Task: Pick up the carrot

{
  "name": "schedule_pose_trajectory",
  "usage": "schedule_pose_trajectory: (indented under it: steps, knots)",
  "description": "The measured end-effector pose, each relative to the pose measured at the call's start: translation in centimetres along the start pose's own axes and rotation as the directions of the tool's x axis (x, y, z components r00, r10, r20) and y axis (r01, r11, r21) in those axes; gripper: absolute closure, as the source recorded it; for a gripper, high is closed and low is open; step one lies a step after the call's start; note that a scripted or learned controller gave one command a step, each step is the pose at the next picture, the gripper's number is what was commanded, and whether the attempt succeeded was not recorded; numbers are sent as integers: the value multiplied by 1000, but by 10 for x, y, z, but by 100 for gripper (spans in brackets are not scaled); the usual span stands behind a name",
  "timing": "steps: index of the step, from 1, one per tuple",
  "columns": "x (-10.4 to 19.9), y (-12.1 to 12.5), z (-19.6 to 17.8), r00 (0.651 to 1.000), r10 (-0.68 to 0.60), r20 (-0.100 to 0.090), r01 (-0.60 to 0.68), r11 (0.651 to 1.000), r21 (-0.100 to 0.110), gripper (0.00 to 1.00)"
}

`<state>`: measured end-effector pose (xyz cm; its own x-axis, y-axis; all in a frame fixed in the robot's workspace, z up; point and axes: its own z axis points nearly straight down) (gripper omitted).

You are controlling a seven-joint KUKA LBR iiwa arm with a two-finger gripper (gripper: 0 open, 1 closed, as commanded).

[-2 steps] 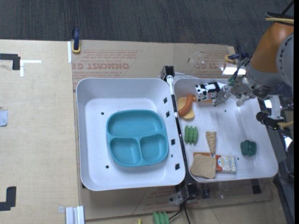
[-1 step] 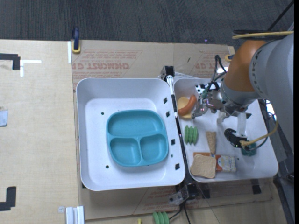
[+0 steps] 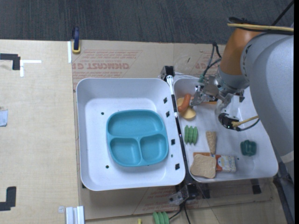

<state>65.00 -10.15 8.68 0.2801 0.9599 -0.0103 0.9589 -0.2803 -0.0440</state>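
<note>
The carrot (image 3: 185, 102), a small orange stick, lies in the right bin (image 3: 261, 164) near its upper left corner, touching a yellow fruit piece (image 3: 189, 113). My gripper (image 3: 200, 98) hangs just to the right of the carrot, low over the bin, under the orange-banded wrist. Its fingertips are dark and blurred against the bin, and nothing shows between them. The carrot rests on the bin floor.
The right bin also holds green pea pods (image 3: 190, 134), a cracker (image 3: 211, 141), toast (image 3: 204, 166), a small box (image 3: 227, 163) and a green pepper (image 3: 248, 148). A teal divided plate (image 3: 138, 138) sits in the left bin (image 3: 88, 125). The arm covers the right bin's upper right.
</note>
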Motion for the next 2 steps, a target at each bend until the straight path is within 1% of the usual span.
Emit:
schedule_pose_trajectory:
  steps: [1,2]
  knots:
    - [-20,-68,-1,998,57,-11,-57,998,-39,0]
    - [-38,-131,2,997,72,-13,-72,997,-39,0]
